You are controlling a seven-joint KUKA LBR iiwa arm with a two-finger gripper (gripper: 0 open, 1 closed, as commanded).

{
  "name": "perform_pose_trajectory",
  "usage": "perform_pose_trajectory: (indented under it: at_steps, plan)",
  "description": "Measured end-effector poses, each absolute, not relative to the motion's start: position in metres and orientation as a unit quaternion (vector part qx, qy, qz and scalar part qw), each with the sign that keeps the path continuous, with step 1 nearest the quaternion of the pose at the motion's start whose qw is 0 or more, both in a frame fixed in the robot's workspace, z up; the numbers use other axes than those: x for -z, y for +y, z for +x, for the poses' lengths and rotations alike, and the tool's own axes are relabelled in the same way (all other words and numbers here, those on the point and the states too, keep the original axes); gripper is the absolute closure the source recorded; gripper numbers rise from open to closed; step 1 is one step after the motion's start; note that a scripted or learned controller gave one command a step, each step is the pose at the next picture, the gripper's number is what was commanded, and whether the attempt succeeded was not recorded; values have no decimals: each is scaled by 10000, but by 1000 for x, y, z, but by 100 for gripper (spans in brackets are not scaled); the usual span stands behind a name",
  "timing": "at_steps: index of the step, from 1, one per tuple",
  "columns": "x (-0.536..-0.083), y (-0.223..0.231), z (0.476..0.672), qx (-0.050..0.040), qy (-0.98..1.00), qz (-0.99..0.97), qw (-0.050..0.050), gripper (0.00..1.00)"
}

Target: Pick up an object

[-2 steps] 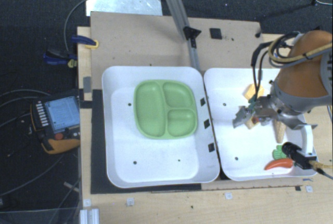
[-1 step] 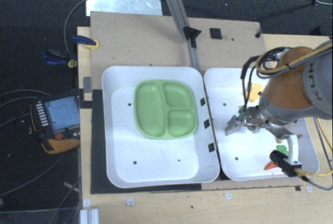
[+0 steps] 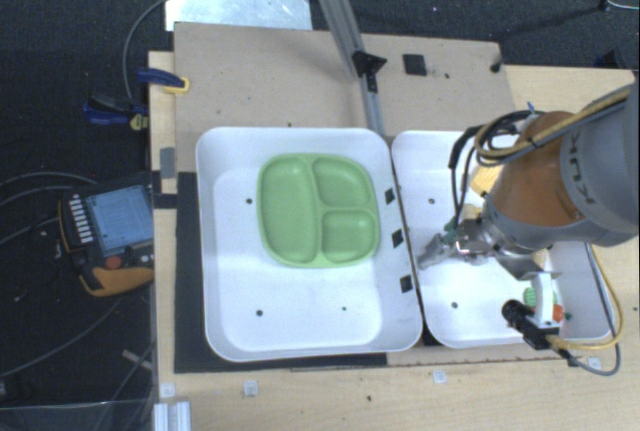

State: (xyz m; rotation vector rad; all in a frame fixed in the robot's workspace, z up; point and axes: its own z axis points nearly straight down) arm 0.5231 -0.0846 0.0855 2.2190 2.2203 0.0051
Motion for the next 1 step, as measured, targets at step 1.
perform_pose_trajectory:
  at_steps: [1]
  plan:
    - [-100, -84, 526, -49, 7078, 7064, 38, 100]
